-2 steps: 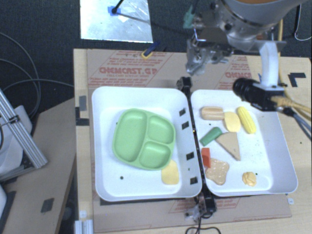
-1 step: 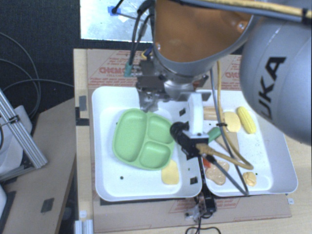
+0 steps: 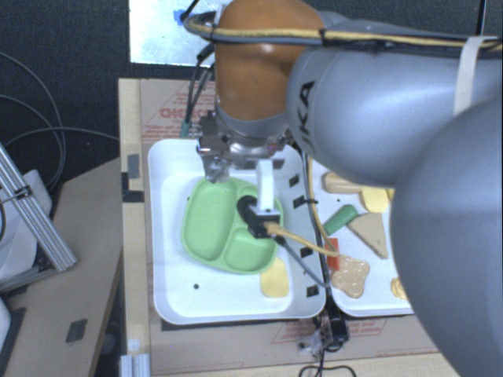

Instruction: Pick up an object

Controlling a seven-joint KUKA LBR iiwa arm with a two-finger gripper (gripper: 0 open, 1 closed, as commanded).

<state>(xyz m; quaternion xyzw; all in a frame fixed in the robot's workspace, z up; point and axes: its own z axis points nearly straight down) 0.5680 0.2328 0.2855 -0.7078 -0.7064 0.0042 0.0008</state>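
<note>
Left bin (image 3: 169, 289): a green divided dish (image 3: 208, 230) is contained. Gripper (image 3: 214, 168): placed at the dish's far rim; its opening cannot be told, and no hold is seen. Risk: the thin rim may be lost, and the dish shoved against the yellow slice (image 3: 274, 280).

We read only one piece of lettering for certain: the dark letters "KA" on the grey arm (image 3: 369, 108). They stand on its rounded housing just beside the orange band (image 3: 259, 53), turned sideways so that they run up and down; whatever comes before them curves out of our sight. On the cardboard sheet (image 3: 153, 93) beneath the bins we see red printing along its far edge, near the far left corner of the left bin (image 3: 196, 297). There is more along its near edge. Both are too faint and blurred for us to read.
</note>
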